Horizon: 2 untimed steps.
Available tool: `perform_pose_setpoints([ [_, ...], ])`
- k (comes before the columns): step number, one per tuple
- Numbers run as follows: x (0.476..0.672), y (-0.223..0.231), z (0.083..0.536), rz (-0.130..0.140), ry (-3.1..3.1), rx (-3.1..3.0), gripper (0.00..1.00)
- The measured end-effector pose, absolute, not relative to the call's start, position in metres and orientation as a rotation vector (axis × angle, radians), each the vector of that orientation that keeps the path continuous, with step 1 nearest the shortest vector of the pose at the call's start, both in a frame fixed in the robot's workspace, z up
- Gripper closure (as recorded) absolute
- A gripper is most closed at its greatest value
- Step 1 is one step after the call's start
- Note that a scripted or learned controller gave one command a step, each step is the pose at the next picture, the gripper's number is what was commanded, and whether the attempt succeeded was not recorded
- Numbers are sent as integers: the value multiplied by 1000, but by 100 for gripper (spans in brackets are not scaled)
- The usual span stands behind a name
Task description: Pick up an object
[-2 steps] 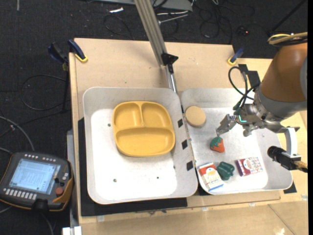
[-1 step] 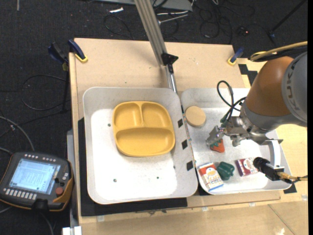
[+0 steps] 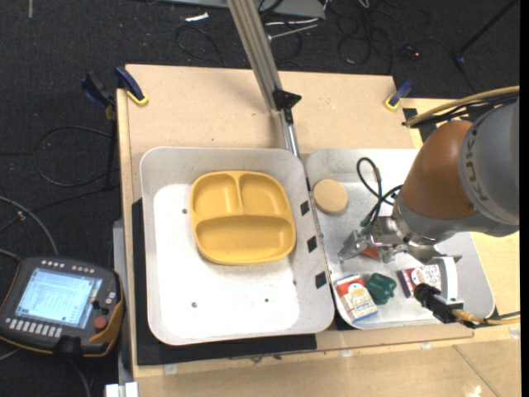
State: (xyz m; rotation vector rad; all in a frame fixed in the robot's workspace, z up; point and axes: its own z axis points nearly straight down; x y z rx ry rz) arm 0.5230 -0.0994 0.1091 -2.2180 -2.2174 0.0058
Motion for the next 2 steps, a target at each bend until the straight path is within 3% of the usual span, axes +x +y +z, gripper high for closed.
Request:
perform_pose_setpoints([
  [1,524,-99,96,0,-2221,-2222,0],
  [2,524,-99,106,-3,-2223,-2223,100],
])
